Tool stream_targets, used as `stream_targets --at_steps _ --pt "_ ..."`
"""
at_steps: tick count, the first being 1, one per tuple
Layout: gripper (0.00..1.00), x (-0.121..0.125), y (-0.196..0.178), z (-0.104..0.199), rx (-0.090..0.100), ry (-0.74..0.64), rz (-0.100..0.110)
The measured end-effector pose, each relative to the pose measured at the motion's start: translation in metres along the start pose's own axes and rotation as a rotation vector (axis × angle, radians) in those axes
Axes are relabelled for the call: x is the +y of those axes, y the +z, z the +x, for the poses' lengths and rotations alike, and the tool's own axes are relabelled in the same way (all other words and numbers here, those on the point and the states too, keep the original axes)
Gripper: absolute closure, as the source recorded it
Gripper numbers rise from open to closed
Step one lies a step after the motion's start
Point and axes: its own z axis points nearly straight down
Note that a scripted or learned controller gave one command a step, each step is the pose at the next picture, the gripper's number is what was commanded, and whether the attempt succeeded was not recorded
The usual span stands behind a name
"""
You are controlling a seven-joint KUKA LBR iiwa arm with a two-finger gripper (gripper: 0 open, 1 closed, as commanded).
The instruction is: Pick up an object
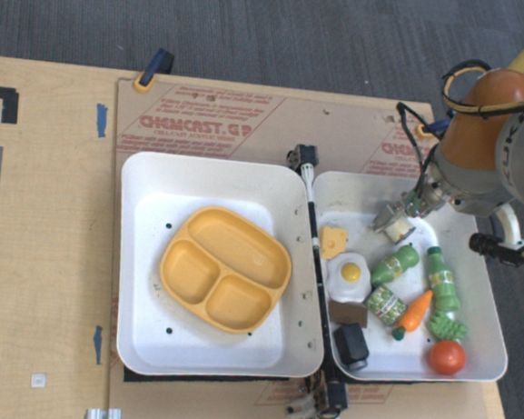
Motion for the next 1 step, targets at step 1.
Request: stream_targets --at_steps 1 --pt "1.0 0.0091 -0.094 0.0348 -0.002 0.095 -0.004"
